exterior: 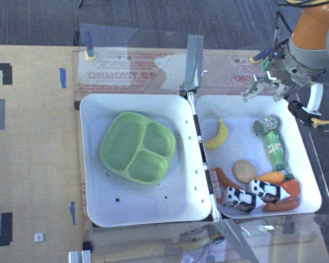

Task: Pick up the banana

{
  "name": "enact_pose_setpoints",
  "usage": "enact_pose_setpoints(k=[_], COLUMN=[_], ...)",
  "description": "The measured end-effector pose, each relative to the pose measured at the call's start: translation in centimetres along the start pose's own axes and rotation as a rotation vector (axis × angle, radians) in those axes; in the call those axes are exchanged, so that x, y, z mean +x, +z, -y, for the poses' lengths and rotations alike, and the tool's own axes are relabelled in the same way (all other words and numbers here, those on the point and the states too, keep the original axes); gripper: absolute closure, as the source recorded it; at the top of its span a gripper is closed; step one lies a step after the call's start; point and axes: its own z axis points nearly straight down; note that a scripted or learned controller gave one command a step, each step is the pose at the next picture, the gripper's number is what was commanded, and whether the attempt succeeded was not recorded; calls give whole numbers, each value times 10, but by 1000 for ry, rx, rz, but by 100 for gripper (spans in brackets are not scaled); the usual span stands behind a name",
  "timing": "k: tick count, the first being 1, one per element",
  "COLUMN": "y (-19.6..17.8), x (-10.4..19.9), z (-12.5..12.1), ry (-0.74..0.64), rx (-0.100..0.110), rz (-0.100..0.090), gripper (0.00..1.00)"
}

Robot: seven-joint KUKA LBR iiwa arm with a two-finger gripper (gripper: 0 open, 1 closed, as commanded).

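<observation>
1. In the right bin (312, 163), up near its left wall, the banana (216, 136) lies by itself, nothing touching it.
2. Further right there's a green bottle (273, 147), with a potato (244, 170), carrot (274, 176) and cow toy (252, 193) lower down.
3. The left bin (93, 201) has a green divided plate (138, 147).
4. The gripper (266, 89) hangs over the right bin's far edge, fingers apart, holding nothing.

On my desk (33, 147) two bins sit side by side. The left bin (98, 201) holds a tray (138, 147) near its middle. In the right bin (307, 163), a banana (217, 136) lies against the left wall, a bottle (272, 141) to its right, and an egg (244, 171), carrot (274, 176) and toy cow (247, 196) crowd the near end. My claw (266, 87) hangs over that bin's far rim.
</observation>
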Motion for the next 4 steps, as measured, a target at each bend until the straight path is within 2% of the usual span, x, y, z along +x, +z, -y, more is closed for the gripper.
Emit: enact_pose_setpoints(k=[1, 2, 3, 4], y=[116, 137, 138, 138], x=[35, 44, 33, 45], z=[49, 86, 48, 2], ry=[-197, -522, -50, -584], rx=[-15, -4, -4, 13], rz=[4, 0, 1, 2], gripper=[0, 0, 0, 0])
